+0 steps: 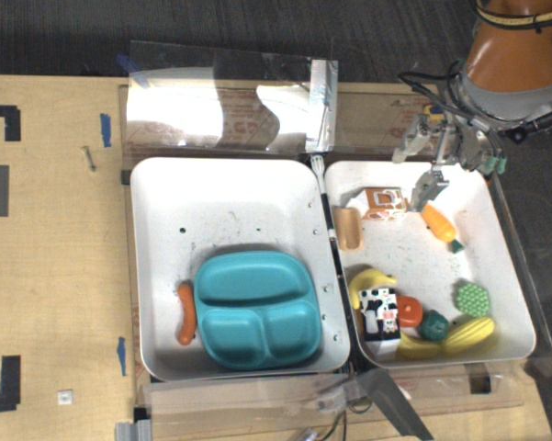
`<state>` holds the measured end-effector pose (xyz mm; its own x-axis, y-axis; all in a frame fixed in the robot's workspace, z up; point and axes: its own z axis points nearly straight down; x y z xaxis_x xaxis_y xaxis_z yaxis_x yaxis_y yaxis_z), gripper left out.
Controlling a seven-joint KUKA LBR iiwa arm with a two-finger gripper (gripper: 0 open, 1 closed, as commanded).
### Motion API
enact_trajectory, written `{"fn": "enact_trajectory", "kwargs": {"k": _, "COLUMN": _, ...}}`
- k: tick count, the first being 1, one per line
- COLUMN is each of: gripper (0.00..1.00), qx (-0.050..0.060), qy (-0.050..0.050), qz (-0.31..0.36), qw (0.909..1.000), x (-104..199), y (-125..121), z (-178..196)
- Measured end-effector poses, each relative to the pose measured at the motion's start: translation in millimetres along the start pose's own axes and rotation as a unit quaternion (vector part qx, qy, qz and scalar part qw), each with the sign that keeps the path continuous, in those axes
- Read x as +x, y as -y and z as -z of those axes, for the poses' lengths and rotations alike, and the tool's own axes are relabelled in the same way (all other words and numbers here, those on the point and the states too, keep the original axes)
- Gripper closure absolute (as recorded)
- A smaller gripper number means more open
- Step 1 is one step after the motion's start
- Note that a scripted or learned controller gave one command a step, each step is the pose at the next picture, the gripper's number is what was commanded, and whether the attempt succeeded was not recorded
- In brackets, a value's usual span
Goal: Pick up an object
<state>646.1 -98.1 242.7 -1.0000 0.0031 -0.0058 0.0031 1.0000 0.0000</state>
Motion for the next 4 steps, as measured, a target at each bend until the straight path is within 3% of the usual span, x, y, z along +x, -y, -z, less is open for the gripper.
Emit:
{"fn": "enact_trajectory", "kwargs": {"k": 1, "gripper": 0.0, "qx": 0.0, "qy": 0.002, "qz": -0.051, "qw": 0.9987, "x": -4, "y": 21, "z": -109}}
{"fn": "enact_trajectory", "kwargs": {"k": 2, "gripper": 0.0, "qx": 0.0, "qy": 0.002, "qz": -0.056, "qw": 0.9985, "x": 7, "y": 54, "z": -139}}
{"fn": "enact_trajectory", "kwargs": {"k": 3, "gripper": 0.0, "qx": 0.0, "qy": 0.002, "qz": -0.097, "qw": 0.9953, "x": 4, "y": 60, "z": -155}}
{"fn": "enact_trajectory", "kwargs": {"k": 4, "gripper": 1.0, "qx": 0.001, "qy": 0.007, "qz": -0.096, "qw": 0.9954, "x": 1, "y": 59, "z": -142}}
